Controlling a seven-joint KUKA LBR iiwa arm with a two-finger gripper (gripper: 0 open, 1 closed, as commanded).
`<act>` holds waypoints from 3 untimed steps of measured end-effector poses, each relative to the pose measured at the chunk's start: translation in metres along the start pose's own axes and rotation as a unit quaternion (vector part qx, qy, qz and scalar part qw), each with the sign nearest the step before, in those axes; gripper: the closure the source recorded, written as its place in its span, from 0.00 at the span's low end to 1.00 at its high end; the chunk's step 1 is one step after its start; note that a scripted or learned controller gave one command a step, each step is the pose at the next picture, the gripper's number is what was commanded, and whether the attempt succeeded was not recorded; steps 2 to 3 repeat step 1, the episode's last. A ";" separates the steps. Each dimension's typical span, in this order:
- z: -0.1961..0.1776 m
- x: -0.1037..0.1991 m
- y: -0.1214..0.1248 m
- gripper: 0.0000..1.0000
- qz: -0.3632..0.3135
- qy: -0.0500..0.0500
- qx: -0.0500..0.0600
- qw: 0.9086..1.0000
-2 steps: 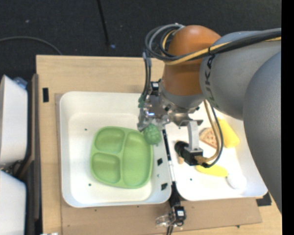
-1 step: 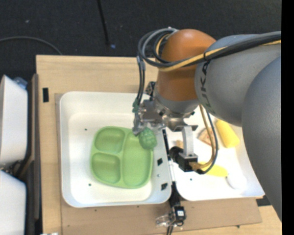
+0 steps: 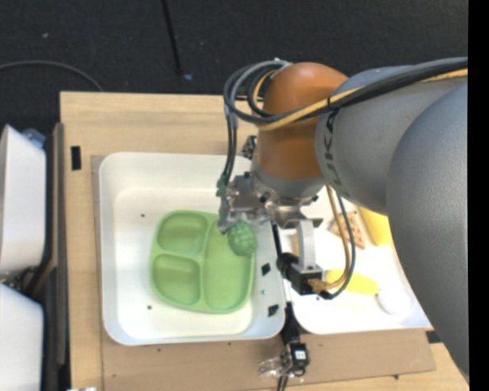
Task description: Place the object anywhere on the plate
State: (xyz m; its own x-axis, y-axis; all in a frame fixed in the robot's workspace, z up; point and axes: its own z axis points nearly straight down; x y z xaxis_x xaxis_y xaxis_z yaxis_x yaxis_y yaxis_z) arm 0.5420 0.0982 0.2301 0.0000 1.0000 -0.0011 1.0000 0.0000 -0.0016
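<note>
A light green divided plate (image 3: 200, 261) with three compartments lies in the left white bin (image 3: 122, 218). A small, round, bumpy green object (image 3: 243, 239) is at the plate's upper right edge, over the top of the long right compartment. My gripper (image 3: 233, 217) hangs straight above it, under the orange band (image 3: 297, 120) of the arm, and touches or nearly touches the object's top left. The wrist hides how the object is gripped and whether it rests on the plate.
The right bin (image 3: 367, 320), largely covered by the arm, holds yellow items (image 3: 354, 283), a striped piece (image 3: 348, 228) and a small white thing (image 3: 388, 303). Cables (image 3: 228, 149) loop beside the wrist. A metal clip (image 3: 282, 363) sits at the bench's front edge.
</note>
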 end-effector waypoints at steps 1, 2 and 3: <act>-0.001 0.000 0.000 0.00 0.000 0.001 -0.001 1.000; -0.001 0.000 0.000 0.00 0.000 0.001 -0.001 1.000; -0.001 0.000 0.000 0.00 0.000 0.001 -0.001 1.000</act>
